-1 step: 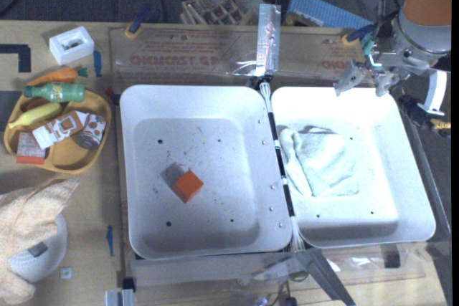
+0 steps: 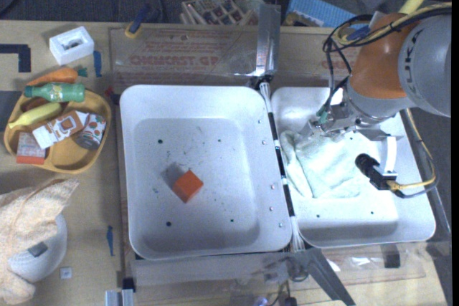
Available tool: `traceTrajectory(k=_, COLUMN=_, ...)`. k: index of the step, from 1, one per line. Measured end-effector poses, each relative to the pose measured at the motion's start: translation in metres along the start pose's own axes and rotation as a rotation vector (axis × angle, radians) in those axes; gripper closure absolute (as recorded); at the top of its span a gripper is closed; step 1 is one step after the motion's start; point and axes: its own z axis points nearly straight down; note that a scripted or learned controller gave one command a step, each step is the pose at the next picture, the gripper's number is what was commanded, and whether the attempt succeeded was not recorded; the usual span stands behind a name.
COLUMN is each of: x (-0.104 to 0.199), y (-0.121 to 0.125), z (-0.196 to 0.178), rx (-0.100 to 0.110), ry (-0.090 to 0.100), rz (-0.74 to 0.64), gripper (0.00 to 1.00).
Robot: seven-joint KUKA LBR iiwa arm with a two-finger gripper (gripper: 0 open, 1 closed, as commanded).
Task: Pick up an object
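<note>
Down in the right bin [image 2: 412, 222] we find the gripper [image 2: 320, 127], lowered over the upper left part of a crumpled white cloth [image 2: 326, 165] that lies across that bin's middle. How it is set we cannot tell from this slant, since the wrist and its cables cover the tip, and nothing shows plainly held. Behind it the arm [image 2: 401, 75] comes in over the bin's top right corner, its orange band bright above the wrist.

From the same camera view, the other candidate sits in the left bin [image 2: 140, 111]: a small orange block [image 2: 188, 185], resting on the floor a little below and left of centre, well apart from every wall and from the arm.

We judge the cloth to be the thing in hand, given where the tool hangs. The risks follow from that. Soft fabric may fold away under closing pads, so the grasp could take only a thin pinch that slips on the lift. The cloth's left edge lies near the wall shared with the left bin, and a descent too close to that rim could strike it. White on white also gives the program little contrast to aim by.
</note>
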Motion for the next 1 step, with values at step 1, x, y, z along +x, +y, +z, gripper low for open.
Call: traceTrajectory(k=1, x=0.0398, y=0.0143, z=-0.0700, rx=-0.004, ry=-0.001, rz=-0.148, gripper=0.00)
